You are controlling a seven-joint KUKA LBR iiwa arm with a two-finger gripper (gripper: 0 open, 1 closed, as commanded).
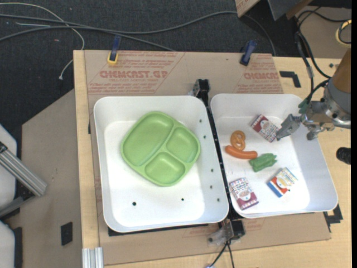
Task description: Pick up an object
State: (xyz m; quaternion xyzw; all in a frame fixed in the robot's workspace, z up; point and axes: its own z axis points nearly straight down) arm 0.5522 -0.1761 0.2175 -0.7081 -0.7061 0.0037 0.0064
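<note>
The right bin (318,166) holds several small items: a red-and-white packet (264,127) at the back, a brown pretzel (239,139), an orange sausage (241,153), a green toy pepper (263,162), a second red-and-white packet (242,191) and a small colourful box (281,182) near the front. My gripper (299,129) hangs over the bin's back right part, just right of the back packet. Its fingers stand apart, open, with nothing between them.
The left bin (111,194) holds a green divided plate (160,148). A black divider (215,149) runs between the bins. Cardboard lies under both bins, held by blue clamps (248,53) at the back. Cables trail at the upper right.
</note>
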